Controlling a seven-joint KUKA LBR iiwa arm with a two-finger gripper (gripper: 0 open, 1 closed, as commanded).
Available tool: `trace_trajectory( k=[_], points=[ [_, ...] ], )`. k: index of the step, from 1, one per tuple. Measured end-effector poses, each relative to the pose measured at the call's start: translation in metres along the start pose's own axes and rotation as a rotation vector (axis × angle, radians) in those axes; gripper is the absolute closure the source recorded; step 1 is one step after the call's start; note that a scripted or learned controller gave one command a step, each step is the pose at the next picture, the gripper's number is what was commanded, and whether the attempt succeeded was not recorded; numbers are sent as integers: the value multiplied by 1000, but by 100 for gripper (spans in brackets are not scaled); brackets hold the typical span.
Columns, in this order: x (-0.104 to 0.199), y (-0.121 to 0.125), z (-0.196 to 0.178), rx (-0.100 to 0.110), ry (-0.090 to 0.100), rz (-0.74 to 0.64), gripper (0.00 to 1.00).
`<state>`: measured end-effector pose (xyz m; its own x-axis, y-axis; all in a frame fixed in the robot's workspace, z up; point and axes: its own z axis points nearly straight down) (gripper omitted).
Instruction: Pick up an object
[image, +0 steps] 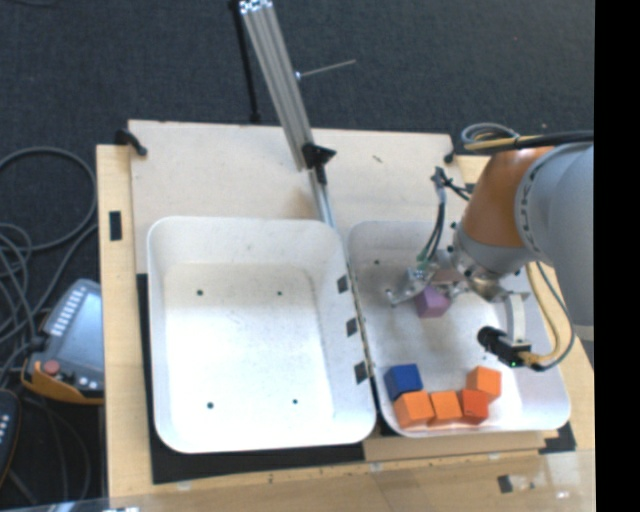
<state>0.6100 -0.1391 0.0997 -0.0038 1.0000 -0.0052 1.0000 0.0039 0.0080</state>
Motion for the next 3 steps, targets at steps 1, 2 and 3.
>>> trace_trajectory(
  k=[1, 2, 3],
  points=[
    [-2, 1, -11, -1, 1, 3, 100],
    [110, 1, -133, -1, 7, -6, 100],
    [175, 37, -95, 8, 6, -4, 100]
  ],
)
